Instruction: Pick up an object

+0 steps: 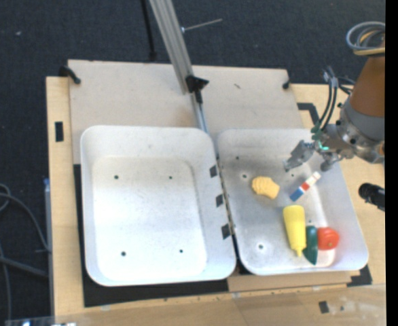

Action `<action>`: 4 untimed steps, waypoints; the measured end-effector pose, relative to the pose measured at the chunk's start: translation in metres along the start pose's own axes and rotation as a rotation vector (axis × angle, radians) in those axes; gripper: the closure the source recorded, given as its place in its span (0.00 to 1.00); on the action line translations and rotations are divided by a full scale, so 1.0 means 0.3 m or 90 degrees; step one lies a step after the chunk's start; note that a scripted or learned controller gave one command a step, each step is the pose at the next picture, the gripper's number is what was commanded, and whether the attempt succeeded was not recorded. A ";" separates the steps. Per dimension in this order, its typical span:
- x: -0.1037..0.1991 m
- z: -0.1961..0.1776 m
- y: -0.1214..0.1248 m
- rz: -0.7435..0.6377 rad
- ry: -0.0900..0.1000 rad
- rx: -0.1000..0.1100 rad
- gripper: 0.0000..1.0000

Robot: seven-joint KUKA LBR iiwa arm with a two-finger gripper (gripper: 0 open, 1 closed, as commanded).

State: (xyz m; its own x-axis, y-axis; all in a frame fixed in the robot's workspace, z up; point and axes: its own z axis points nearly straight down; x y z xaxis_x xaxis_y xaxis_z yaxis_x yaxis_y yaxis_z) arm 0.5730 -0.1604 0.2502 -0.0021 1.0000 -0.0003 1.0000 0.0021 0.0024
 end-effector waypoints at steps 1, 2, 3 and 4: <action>0.001 0.210 0.002 0.002 0.000 0.005 0.00; 0.006 0.392 0.015 0.002 -0.004 -0.007 0.00; 0.008 0.384 0.024 0.002 -0.003 -0.012 0.00; 0.004 0.354 0.025 0.005 -0.003 -0.012 1.00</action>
State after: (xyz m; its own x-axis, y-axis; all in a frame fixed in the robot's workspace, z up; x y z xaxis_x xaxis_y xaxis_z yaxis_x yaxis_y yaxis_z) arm 0.5806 -0.1592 0.1441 0.0064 1.0000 -0.0044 0.9998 -0.0063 0.0211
